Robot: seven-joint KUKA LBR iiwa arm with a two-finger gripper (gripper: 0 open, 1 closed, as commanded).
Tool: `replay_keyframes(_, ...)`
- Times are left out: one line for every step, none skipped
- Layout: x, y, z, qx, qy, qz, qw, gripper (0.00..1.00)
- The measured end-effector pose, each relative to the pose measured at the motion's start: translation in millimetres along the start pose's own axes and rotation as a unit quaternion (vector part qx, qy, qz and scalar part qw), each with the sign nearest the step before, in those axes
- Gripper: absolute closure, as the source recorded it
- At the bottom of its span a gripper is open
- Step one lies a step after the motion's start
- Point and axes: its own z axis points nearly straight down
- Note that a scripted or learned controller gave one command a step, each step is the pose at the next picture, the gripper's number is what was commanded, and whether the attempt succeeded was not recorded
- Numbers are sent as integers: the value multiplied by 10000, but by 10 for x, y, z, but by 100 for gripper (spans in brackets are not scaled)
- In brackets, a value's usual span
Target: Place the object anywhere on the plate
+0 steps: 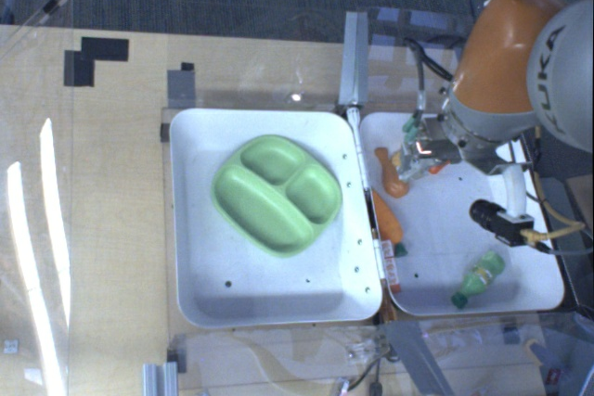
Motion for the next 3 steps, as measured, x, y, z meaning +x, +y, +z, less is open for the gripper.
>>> replay_keyframes(-56,145,84,7,-2,1044,9945,100)
replay_keyframes(331,785,577,17,-6,2126,9771,100)
replay_keyframes(952,337,570,20,2,2840,9588,100)
